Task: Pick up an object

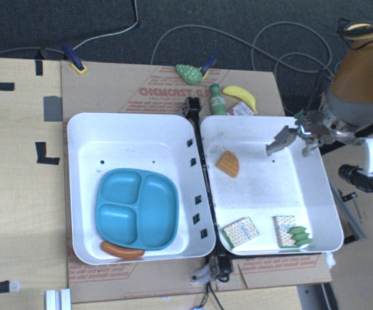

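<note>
1. We are taking the seam [199, 173] between the two bins as our landmark. In the left bin [83, 134], well left of the seam, a blue divided plate [136, 208] is lying flat, with an orange sausage-shaped piece [122, 250] tucked against its near edge; both look parked out of the arm's way.
2. Just right of the seam, in the right bin [315, 179], an orange wedge-shaped toy [228, 163] is sitting alone on bare floor, which we judge makes it the easiest pick.
3. Further right of the seam, near the bin's front wall, a patterned packet [240, 231] and a packet with green pods [291, 232] are lying flat.
4. Far right of the seam, the gripper [289, 139] is hovering over the bin's back right part, its fingers spread apart and holding nothing. The wedge is lying clearly apart from it, leftward and slightly nearer the front.
</note>
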You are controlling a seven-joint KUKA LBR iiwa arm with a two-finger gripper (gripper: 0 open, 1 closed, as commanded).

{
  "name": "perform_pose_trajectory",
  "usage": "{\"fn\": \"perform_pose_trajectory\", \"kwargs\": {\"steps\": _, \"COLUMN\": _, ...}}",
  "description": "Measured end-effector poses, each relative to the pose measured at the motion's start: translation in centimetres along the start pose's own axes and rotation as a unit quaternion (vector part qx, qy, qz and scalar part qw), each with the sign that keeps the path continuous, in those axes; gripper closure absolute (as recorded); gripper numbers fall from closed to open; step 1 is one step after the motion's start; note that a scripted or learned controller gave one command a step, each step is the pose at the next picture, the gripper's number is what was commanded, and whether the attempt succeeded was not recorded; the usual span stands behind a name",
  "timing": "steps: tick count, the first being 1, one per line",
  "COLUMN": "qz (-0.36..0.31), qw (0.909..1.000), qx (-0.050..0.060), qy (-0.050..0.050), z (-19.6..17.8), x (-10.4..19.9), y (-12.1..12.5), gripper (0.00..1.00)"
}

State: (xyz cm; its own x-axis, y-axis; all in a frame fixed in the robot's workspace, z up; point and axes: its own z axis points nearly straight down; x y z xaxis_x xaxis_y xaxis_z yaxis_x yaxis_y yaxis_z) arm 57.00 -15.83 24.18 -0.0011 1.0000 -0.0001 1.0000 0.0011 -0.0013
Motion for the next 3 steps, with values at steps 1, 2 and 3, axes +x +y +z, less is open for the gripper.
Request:
{"fn": "perform_pose_trajectory", "kwargs": {"steps": 1, "qz": -0.001, "qw": 1.0, "qx": 0.001, "qy": 0.0, "z": 9.0, "x": 6.0, "y": 2.2, "gripper": 0.0}}
{"fn": "perform_pose_trajectory", "kwargs": {"steps": 2, "qz": -0.001, "qw": 1.0, "qx": -0.002, "qy": -0.001, "z": 15.6, "x": 6.2, "y": 5.9, "gripper": 0.0}}
{"fn": "perform_pose_trajectory", "kwargs": {"steps": 3, "qz": -0.001, "qw": 1.0, "qx": -0.002, "qy": 0.0, "z": 15.6, "x": 5.7, "y": 5.8, "gripper": 0.0}}
